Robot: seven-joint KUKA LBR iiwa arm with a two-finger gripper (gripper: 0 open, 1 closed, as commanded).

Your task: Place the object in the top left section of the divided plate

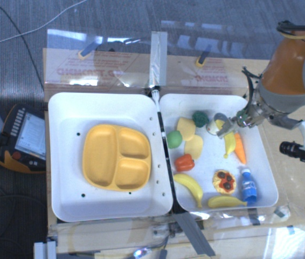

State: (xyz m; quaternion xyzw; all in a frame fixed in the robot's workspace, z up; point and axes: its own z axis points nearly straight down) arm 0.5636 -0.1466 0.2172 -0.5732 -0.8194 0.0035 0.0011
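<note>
1. Camera view: the gripper (221,124) hangs low in the right bin (265,163), toward its 1 o'clock corner, over a small pale piece (215,126) beside the green broccoli-like toy (200,118). Whether its fingers are apart or closed I cannot tell.
2. At the gripper's 5 o'clock lie a small banana (229,143) and a carrot (240,148), touching each other.
3. The yellow divided plate (116,156) sits in the left bin (66,144), every section bare.
4. Judgement: the picking step is in hand, with nothing visibly held. Next comes a secure grip, a lift, then travel toward 9 o'clock to the plate's section at its 11 o'clock.
</note>
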